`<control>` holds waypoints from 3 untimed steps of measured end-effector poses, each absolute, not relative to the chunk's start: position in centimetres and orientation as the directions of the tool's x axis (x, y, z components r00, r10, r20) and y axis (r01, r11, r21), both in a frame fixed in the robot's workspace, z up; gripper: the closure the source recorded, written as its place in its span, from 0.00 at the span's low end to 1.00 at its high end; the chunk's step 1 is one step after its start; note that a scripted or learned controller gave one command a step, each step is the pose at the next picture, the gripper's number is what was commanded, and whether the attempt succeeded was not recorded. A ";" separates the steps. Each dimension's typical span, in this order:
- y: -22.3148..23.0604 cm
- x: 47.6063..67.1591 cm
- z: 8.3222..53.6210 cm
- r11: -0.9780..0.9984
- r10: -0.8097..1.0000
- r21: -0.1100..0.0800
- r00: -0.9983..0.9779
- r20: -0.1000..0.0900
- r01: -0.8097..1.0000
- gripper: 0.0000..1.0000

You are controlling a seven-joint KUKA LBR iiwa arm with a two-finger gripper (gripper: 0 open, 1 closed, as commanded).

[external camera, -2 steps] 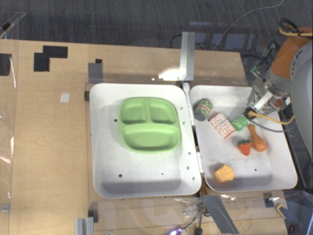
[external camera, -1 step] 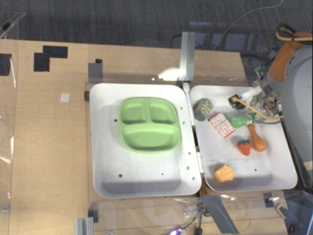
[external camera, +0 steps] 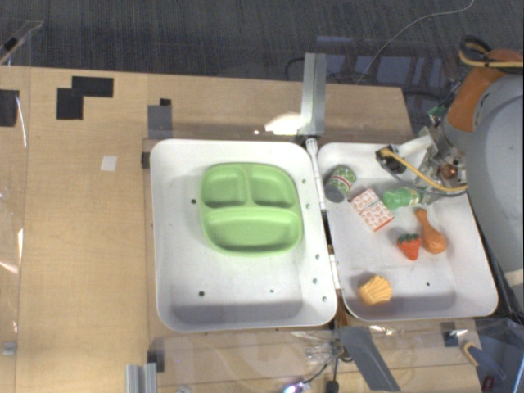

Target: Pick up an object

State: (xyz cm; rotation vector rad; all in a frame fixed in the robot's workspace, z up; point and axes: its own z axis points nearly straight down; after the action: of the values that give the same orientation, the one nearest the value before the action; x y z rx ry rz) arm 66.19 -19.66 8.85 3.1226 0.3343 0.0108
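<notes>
A small green toy (external camera: 399, 197) lies in the right bin (external camera: 446, 289), toward its far right corner, just left of the pincer (external camera: 432, 178). I cannot tell whether the two touch, nor whether the pincer is spread or pressed together. Just left of the green toy lies a red-and-white patterned box (external camera: 372, 210), set at a slant, and past it a dark green can (external camera: 339, 182) close to the bin's left edge. Toward the front, an orange drumstick-shaped toy (external camera: 430, 232) lies just beside a red strawberry-like toy (external camera: 409, 246), nearer the right edge. A yellow toy (external camera: 376, 290) sits near the front edge. The left bin (external camera: 180, 289) holds a green divided plate (external camera: 250, 207) at its middle. Both bins rest side by side on the wooden tabletop (external camera: 82, 260).
</notes>
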 end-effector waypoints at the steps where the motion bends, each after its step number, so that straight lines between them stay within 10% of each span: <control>1: -20.4 66.6 8.8 -0.977 0.213 0.002 0.977 0.006 0.213 1.00; 3: -20.3 66.3 8.8 -0.978 0.210 0.002 0.978 0.006 0.210 1.00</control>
State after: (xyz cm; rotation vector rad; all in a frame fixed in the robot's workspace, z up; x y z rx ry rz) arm 66.29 -20.32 8.78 3.1223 0.3315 0.0092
